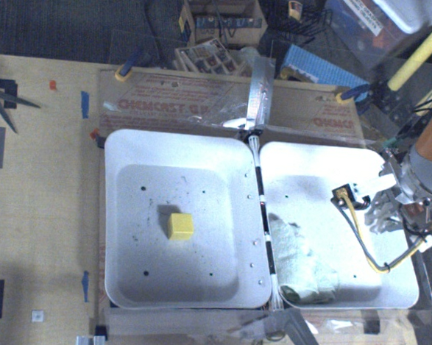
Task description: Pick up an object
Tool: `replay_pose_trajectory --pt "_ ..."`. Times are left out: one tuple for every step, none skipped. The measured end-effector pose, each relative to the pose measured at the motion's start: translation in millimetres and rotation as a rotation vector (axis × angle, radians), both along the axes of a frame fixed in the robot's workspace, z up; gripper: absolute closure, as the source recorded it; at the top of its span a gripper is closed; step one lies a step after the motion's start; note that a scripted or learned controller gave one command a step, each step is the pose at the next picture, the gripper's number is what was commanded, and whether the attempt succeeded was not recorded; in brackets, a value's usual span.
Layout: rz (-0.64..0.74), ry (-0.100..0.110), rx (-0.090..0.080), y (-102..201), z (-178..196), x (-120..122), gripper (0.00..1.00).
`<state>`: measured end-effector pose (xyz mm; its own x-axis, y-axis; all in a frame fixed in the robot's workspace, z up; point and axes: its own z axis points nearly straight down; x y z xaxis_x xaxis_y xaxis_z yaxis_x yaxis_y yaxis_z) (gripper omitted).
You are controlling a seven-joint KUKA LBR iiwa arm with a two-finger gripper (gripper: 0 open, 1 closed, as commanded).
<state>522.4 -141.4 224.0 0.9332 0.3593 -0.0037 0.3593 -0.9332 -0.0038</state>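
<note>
A yellow block point(181, 226) sits in a white bin point(128, 162) speckled with dark marks, beside a second white bin point(305, 163) holding a pale grey-white cloth point(298, 262). A grey arm point(426, 172) banded in orange trails a yellow cable point(366, 245). The bench point(37, 192) is light tan wood with blue tape marks point(84, 104).

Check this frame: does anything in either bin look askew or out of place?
Mostly tidy. The white cloth lies crumpled against the right bin's left wall, reaching its near corner. The yellow block sits squarely in the left bin.
</note>
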Motion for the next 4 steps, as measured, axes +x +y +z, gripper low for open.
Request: replay_pose_trajectory --pt "-0.165 0.001 0.000 -13.4 -59.3 -30.2 1.00" --pt "-0.042 0.000 0.002 -42.4 -78.2 -41.8 1.00" --pt "-0.164 -0.002 -0.002 -68.0 -87.7 -43.3 1.00" --pt "-0.165 -0.002 -0.002 -80.6 -82.2 -43.0 1.00"
